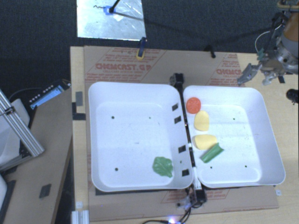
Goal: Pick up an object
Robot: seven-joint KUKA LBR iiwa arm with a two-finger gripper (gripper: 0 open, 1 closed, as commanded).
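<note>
The gripper (257,73) hangs at about two o'clock in the camera view, above the bench just beyond the far right corner of the right bin (268,139); its two fingers (245,75) stand spread apart with nothing between them, so the pincer is wide and holds nothing. Every loose object lies well apart from it. In the right bin, a column of four things runs along the left wall: a round orange-red piece (193,105) at the bin's eleven o'clock, a pale yellow piece (202,121) just below it, a second yellow piece (205,141) nearer the bin's eight o'clock, and a green stick (211,153), lying at a slant and touching that second yellow piece at its lower edge. In the left bin (100,125), a green leafy piece (163,166) rests alone at about five o'clock, close to the near wall and the divider where the two bins meet. Both bins sit on a brown cardboard sheet (154,62) with red print, and a shiny silver plate (110,12) lies at twelve o'clock on the dark floor beyond the bench.
</note>
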